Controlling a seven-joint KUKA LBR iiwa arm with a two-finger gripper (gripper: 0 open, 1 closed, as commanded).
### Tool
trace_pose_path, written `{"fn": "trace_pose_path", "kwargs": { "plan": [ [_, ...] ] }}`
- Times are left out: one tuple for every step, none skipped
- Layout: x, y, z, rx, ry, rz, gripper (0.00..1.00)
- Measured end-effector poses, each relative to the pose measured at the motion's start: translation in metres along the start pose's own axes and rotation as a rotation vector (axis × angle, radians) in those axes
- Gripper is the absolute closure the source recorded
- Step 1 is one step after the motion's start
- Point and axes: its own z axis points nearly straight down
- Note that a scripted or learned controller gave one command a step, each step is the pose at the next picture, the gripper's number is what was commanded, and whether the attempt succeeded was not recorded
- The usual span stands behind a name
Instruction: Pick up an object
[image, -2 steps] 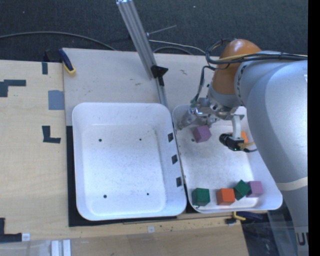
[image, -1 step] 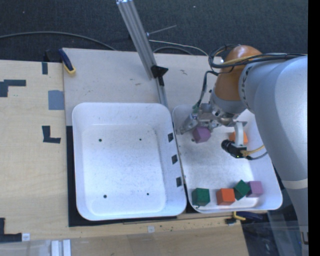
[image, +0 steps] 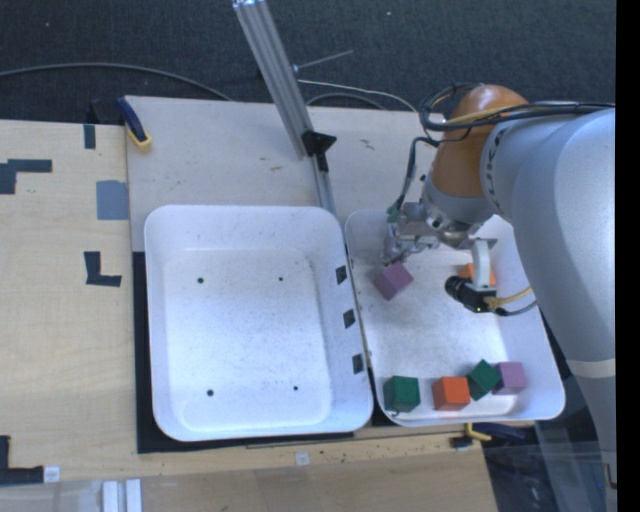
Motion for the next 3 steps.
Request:
{"fn": "trace_pose_path", "kwargs": {
  "plan": [
    [0.000,0.000,0.001,0.000,0.000,0.000,0.00],
    [0.005,-0.027,0.011,0.002,0.001,0.002,0.00],
    [0.000,-0.049,0.010,0.002,0.001,0.002,0.00]
  ]
}}
